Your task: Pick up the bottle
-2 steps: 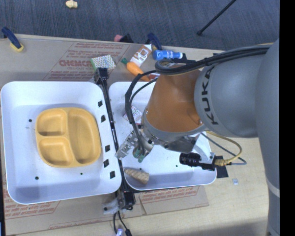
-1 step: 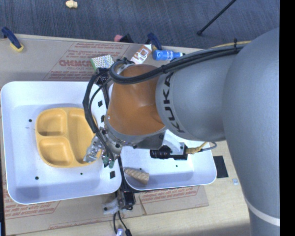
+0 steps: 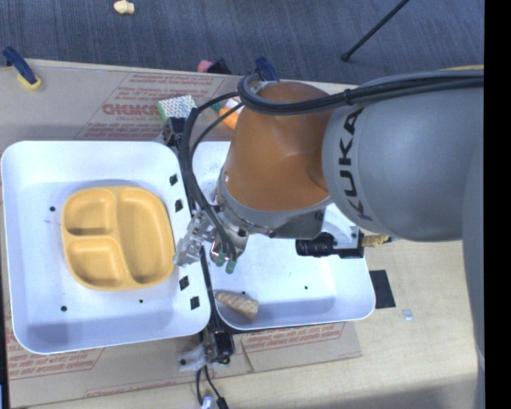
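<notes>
At the front left corner of the right bin (image 3: 349,301), close against the front wall, lay a small tan, stubby item (image 3: 237,305) on its side. I took it for the bottle, though it was too small to be sure. Its long axis ran roughly along the front wall, one end paler than the other. No cap or label could be made out. It touched nothing else in the bin.

The arm (image 3: 392,169) reached over the right bin, its orange band (image 3: 277,152) covering the middle and rear of that bin. The jaws hung over the left edge of the right bin, beside the wall shared with the left bin (image 3: 25,228) and behind the bottle, apart from it. Nothing sat between them. Whether they stood apart or together, I could not tell.

Step in hand, by my reading: the approach, with the grasp not yet made.

- The jaws needed to come toward the front wall until centred over the bottle.
- They should turn to close across the short width, not along the length.
- Corner walls sat close, so one side of the jaws would have little room; a steep descent seemed safer than a slanted one.
- Being rounded and lying down, it would likely roll if nudged off centre.

The yellow divided plate (image 3: 119,233) in the left bin lay clear of this work.
</notes>
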Action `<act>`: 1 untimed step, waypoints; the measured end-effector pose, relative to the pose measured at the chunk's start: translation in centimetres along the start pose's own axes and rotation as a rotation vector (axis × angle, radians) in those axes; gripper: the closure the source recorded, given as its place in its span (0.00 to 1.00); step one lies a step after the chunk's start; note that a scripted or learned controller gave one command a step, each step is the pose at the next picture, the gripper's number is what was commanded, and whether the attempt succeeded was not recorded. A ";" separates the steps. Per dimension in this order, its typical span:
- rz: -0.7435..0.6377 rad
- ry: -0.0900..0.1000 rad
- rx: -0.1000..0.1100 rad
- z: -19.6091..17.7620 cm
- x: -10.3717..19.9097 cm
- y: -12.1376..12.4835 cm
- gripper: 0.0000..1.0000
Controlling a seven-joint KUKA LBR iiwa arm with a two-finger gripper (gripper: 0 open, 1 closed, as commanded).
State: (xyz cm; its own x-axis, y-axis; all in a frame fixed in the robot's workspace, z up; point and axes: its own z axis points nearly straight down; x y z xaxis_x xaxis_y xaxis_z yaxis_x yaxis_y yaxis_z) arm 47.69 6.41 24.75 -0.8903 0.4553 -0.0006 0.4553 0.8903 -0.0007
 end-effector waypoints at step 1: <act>-0.109 0.000 0.000 -2.0 3.6 6.9 1.00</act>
State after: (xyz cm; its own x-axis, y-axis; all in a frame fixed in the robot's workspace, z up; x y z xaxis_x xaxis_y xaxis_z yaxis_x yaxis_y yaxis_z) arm 47.63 14.23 26.78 -0.9347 0.3555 -0.0001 0.3555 0.9347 -0.0004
